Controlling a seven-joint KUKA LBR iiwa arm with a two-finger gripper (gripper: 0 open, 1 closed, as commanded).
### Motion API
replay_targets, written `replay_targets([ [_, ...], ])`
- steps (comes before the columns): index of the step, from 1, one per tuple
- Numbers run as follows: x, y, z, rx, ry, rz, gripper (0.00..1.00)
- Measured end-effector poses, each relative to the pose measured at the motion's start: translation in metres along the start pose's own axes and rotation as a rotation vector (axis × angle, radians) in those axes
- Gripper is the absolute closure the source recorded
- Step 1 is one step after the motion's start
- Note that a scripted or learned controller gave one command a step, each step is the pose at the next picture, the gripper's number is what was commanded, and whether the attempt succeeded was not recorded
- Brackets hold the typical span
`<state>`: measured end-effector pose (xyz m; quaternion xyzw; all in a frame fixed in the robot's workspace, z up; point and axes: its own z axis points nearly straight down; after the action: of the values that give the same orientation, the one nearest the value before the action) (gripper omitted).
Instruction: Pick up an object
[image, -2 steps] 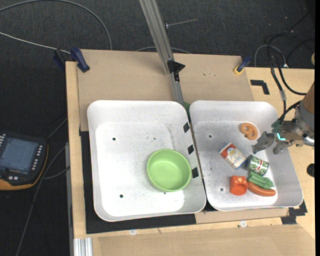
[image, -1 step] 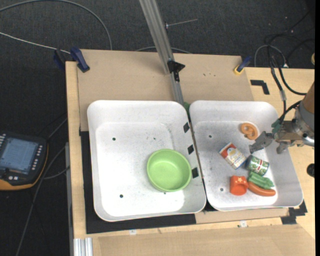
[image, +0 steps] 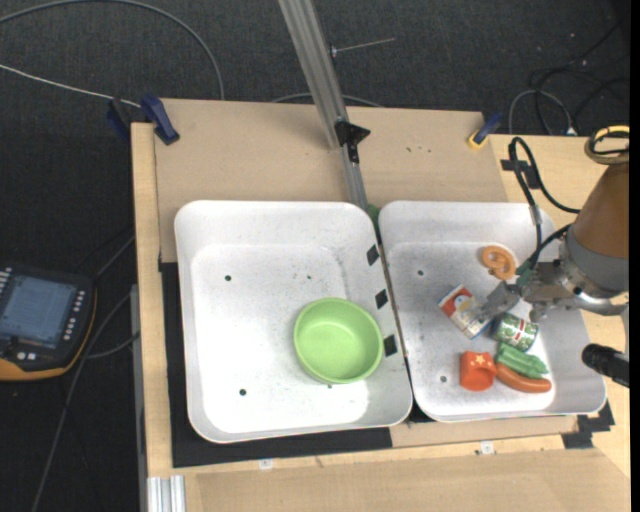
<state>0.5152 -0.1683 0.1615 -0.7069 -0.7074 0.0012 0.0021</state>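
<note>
I count two white bins on the bench (image: 300, 130): the left bin (image: 230, 260) and the right bin (image: 440, 225). The left one holds one green bowl (image: 337, 341). In the right one I make out five small things: one orange pretzel (image: 497, 261), one red-and-white box (image: 459, 308), one green can (image: 518, 333), one red cup (image: 476, 370) and one red-and-green pepper (image: 522, 372). Beyond the bench I see one pendant (image: 40, 320).

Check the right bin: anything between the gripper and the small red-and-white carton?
Nothing visible. The gripper sits directly beside the small red-and-white carton, with only bare floor of the right white bin near them. The green can, orange pretzel-shaped toy and red cup lie off to the sides.
</note>
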Motion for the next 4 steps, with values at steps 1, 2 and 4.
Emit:
replay_targets([
  [1,0.003,0.000,0.041,-0.015,-0.005,0.001,0.00],
  [2,0.003,0.000,0.042,-0.012,-0.004,0.001,0.00],
  [4,0.000,0.004,-0.011,-0.009,-0.002,0.000,1.00],
])
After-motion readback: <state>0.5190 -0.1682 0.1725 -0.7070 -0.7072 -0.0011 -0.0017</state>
